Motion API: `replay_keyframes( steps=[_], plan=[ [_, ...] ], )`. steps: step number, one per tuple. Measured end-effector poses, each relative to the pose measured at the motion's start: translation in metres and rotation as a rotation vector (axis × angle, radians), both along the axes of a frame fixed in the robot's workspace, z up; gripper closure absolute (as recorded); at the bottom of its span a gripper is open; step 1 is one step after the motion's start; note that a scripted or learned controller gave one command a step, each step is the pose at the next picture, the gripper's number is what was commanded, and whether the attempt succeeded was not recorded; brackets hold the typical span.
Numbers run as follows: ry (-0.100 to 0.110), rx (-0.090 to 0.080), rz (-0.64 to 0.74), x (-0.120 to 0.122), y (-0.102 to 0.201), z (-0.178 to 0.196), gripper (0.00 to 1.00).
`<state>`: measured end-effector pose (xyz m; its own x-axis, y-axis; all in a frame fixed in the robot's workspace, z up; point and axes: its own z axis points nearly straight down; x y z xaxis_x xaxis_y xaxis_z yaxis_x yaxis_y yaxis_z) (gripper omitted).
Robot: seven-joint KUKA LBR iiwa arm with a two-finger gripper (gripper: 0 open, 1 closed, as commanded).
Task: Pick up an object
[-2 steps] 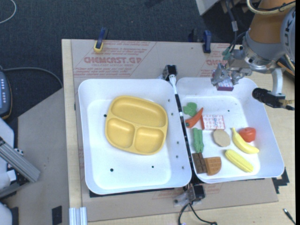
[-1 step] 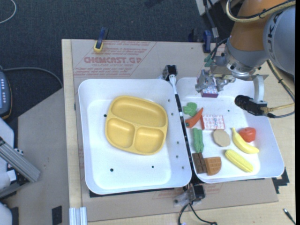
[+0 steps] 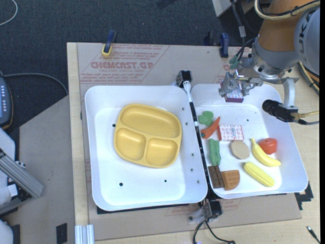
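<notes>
1. The gripper (image 3: 234,89) is above the far edge of the right bin (image 3: 289,136). A small purple and white object (image 3: 234,97) sits between its fingers; the gripper is closed on it.
2. Below the gripper in the view, inside the same bin, lies a pink and white card (image 3: 231,132). To the left of the card are a green leafy piece (image 3: 205,118) and an orange carrot (image 3: 210,128).
3. Nearer to the camera than the gripper lie a green pickle (image 3: 214,151), a tan round piece (image 3: 239,149), a banana (image 3: 264,153), a red tomato (image 3: 269,145), a corn cob (image 3: 259,173) and two brown pieces (image 3: 225,178).
4. Far left of the gripper, the left bin (image 3: 101,136) holds a yellow divided plate (image 3: 148,135).
</notes>
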<state>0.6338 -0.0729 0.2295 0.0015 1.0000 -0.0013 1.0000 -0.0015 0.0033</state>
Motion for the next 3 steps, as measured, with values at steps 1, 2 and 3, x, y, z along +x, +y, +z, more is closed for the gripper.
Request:
replay_keyframes(
  steps=[1, 2, 3],
  plan=[
    [0.001, 0.0, 0.002, 0.001, 0.001, -0.002, 1.0],
    [0.005, 0.002, 0.0, -0.01, 0.003, 0.005, 1.0],
    [0.006, 0.002, 0.0, -0.012, 0.004, 0.004, 1.0]
  ],
)
